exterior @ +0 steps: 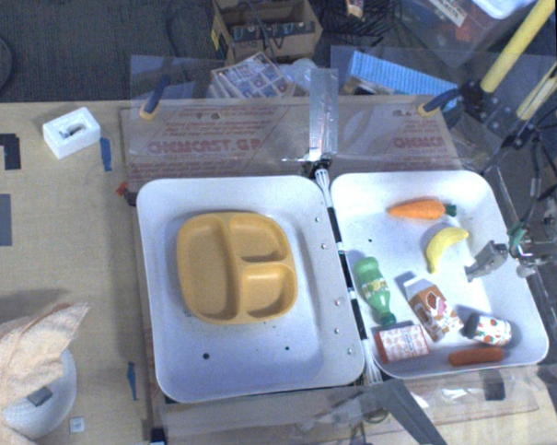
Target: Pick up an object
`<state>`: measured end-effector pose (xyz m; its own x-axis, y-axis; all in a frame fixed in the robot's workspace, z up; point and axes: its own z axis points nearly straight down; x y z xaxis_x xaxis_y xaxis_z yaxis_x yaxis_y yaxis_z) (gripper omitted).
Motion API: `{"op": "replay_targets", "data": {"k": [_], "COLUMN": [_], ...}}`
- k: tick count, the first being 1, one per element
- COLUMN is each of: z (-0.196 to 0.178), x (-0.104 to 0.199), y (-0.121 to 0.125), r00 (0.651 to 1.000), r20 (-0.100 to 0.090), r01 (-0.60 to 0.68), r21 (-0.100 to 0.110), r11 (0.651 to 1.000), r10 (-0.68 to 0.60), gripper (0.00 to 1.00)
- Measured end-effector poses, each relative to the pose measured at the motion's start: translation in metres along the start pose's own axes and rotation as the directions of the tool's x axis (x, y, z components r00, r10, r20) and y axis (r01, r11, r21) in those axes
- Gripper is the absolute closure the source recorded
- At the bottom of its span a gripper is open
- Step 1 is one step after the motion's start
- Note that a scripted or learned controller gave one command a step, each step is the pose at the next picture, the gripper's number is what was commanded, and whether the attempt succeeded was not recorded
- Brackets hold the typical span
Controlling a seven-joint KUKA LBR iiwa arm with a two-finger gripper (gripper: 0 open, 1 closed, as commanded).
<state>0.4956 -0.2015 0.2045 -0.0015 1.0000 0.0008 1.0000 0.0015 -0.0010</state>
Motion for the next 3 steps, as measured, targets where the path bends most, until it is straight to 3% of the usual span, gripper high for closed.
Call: {"op": "replay_targets", "data": {"k": [1,2,3], "z": [0.117,0.117,0.105], "x": [0.035,0.055,0.052], "y": [0.047,-0.014,-0.011], "r00": [0.989,0.995,0.995], "r20": [0.005,0.001,0.006], "r01": [0.147,0.102,0.099], "r21": [-0.009,-0.007,-0.018], "r11": [0.989,0.995,0.995], "r10": [-0.147,-0.102,-0.099], "gripper": [0.0,0.0,1.0]}}
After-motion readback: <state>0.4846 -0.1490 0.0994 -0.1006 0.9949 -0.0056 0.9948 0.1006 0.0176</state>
